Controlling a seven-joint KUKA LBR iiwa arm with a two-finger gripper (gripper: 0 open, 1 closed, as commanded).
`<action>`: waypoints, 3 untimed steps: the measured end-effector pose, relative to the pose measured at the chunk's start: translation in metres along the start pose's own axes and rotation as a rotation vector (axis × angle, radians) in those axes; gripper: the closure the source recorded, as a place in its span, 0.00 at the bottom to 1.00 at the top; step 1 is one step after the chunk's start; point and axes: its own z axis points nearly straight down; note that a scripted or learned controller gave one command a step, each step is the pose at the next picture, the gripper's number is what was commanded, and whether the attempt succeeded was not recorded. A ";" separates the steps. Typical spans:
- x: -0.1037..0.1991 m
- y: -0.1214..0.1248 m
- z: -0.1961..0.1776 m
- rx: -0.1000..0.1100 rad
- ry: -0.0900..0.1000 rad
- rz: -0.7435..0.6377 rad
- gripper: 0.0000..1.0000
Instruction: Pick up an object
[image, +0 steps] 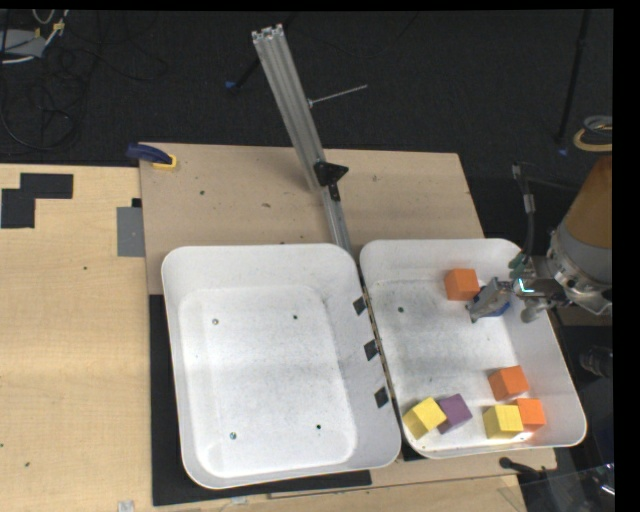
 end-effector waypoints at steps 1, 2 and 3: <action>-0.001 0.001 -0.002 -0.005 -0.001 0.002 0.00; 0.003 0.003 0.062 0.001 0.000 0.001 0.00; 0.004 0.002 0.105 0.000 0.000 0.002 0.00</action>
